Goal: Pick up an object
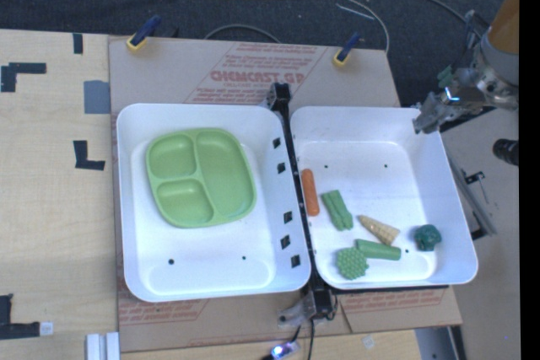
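The right bin (pixel 422 149) holds several small toy foods: an orange carrot (pixel 310 191) by its left wall, a green bean-like piece (pixel 337 210), a tan cone (pixel 378 228), a green stick (pixel 377 249), a round green bumpy piece (pixel 353 263) and a dark green broccoli (pixel 427 237) near the right wall. My gripper (pixel 430 115) hangs at the bin's far right corner, above its rim and apart from all the toys. The arm's orange band (pixel 509 23) shows at the right edge.
The left bin (pixel 135 206) holds a light green divided plate (pixel 201 176). A black divider with clips (pixel 287 181) runs between the bins. Both sit on a cardboard sheet (pixel 253 72) held by two yellow-blue clamps. Cables cross the dark floor behind.
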You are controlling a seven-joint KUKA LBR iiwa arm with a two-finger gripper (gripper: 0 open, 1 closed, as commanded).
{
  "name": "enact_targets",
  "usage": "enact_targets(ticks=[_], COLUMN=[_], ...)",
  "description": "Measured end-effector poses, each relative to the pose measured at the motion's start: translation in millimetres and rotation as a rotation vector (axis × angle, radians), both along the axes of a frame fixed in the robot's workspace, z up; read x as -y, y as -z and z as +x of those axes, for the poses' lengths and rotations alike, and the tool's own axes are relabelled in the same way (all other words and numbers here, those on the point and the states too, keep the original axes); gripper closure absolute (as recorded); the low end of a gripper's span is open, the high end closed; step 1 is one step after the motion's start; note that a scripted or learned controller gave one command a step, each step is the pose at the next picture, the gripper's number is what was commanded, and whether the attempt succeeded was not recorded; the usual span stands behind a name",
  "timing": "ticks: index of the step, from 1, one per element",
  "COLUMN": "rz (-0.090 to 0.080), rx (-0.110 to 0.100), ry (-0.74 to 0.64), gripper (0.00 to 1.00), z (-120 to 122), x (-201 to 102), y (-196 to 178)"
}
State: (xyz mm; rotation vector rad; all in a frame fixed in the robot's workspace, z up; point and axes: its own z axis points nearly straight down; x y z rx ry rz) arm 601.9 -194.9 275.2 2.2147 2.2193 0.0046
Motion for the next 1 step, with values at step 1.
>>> enact_targets(ticks=[1], rz=[0.002], rx=[-0.006], ry=[0.001], gripper=[1.0], z=[0.3], x=[-0.4], y=[-4.1])
